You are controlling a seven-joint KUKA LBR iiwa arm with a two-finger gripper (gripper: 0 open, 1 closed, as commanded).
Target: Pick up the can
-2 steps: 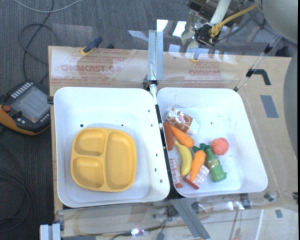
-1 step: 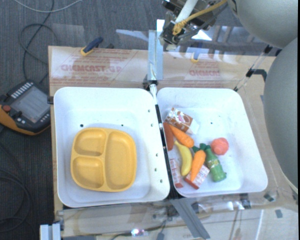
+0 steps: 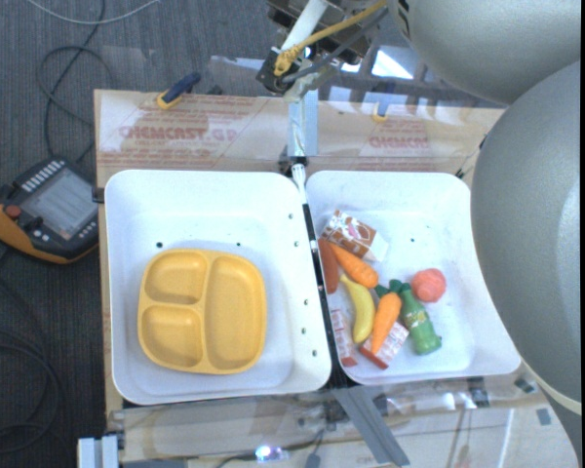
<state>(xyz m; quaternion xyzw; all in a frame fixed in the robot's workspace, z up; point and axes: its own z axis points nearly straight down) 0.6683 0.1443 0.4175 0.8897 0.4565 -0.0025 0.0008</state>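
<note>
A small red and white can lies on its side near the front of the right bin, wedged between a carrot and a green bottle. My gripper hangs over the back rim where the two bins meet, well behind and left of the can. It points down at the divider and nothing shows in it.
The right bin also holds a brown and white packet, a second carrot, a banana, a red sausage and a round orange fruit. A yellow divided plate lies in the left bin.
</note>
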